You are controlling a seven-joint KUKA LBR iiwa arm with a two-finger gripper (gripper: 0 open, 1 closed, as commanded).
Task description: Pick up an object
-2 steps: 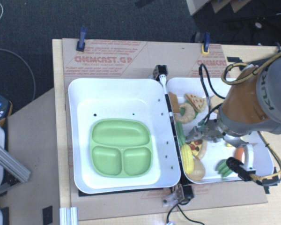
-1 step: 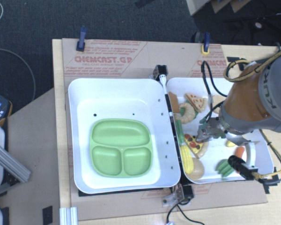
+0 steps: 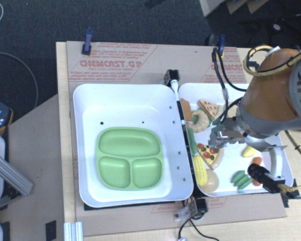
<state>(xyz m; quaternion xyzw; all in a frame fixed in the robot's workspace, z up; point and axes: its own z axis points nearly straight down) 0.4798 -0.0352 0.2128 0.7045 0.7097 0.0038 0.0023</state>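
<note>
The gripper (image 3: 216, 136) is seen low in the right bin (image 3: 283, 157), over crowded toy food; its opening cannot be told. A corn cob (image 3: 199, 165) lies lengthwise along the left wall.

Toy foods are lying scattered in the right bin (image 3: 190, 91): a pizza slice (image 3: 208, 107), a corn cob (image 3: 200, 166), green pods (image 3: 241, 178), a yellow piece (image 3: 249, 151), and a second pizza slice (image 3: 208, 154).

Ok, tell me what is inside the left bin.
The left bin holds a green tray with three compartments, lying flat on the bin floor. The compartments look bare. A few small dark dots mark the white floor around it. Whatever lies beneath the tray is covered.
</note>
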